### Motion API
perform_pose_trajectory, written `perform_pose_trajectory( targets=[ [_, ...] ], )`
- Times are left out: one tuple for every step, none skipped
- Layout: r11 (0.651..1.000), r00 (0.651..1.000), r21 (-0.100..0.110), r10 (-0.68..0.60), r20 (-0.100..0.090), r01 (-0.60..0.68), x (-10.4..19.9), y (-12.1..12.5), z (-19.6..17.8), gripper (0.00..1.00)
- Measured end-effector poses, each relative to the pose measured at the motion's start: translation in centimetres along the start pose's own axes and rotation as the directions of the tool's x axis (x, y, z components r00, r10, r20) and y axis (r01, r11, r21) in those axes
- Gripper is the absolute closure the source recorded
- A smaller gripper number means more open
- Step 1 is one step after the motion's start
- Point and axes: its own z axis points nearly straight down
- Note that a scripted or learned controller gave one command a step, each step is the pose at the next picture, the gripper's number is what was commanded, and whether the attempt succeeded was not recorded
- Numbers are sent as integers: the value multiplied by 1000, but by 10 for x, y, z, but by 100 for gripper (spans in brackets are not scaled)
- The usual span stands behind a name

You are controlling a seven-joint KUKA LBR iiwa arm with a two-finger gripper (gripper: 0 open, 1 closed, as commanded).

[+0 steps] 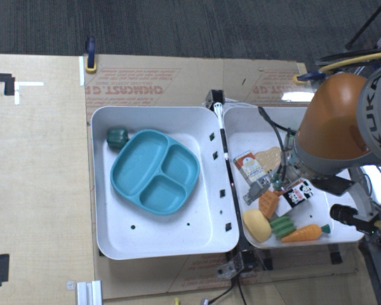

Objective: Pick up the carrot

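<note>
— What colours do you see in the right bin (pixel 276 121)?
— You've got an orange carrot (pixel 302 234) with a green top, a pale yellow piece (pixel 256 225), a black-and-white patterned block (pixel 298 193).
— And left?
— Your teal divided plate (pixel 155 171), dark green lump (pixel 117 138), white bin (pixel 153 241).

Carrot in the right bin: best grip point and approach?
Grip the carrot mid-body, fingers across its width, descending from above. It lies flat, roughly left-right, near the right bin's front wall, green end beside the green piece. The thicker middle looks the least crowded.

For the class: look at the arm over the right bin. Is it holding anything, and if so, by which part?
It cannot be told. The gripper hangs over an orange piece, while the carrot lies apart near the bin's front edge.
</note>
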Motion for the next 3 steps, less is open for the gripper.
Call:
perform_pose_trajectory(
  targets=[
    [990,990,-1,-143,1,143,27,8,0,0],
    [957,957,-2,-289,4,289,-16,25,0,0],
    [978,978,-1,-210,4,210,-55,18,0,0]
  ],
)
